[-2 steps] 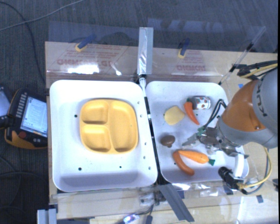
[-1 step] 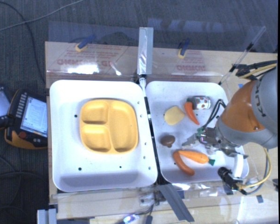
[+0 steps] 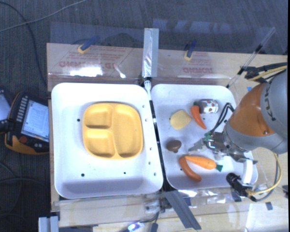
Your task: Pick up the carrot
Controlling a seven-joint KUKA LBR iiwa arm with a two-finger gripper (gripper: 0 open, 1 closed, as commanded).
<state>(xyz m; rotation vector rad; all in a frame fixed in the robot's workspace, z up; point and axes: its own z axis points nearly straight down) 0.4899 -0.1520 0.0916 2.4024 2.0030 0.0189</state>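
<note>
Gripper (image 3: pixel 207 143), its state impossible to tell, hovered near the carrot (image 3: pixel 202 162); the touching sausage (image 3: pixel 189 168) might have been caught instead.

The arm (image 3: pixel 261 117) hides the right bin's (image 3: pixel 183 92) far corner.

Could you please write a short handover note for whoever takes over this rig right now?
Gripper: low in the right bin, between the two carrots; its grip state cannot be made out.
Carrots: a large one lies near the bin's front, next to a red sausage; a small one lies beside the yellow piece.
Left bin: holds the yellow divided plate.
Done: no carrot lifted.
Left: grasp and lift a carrot.
</note>
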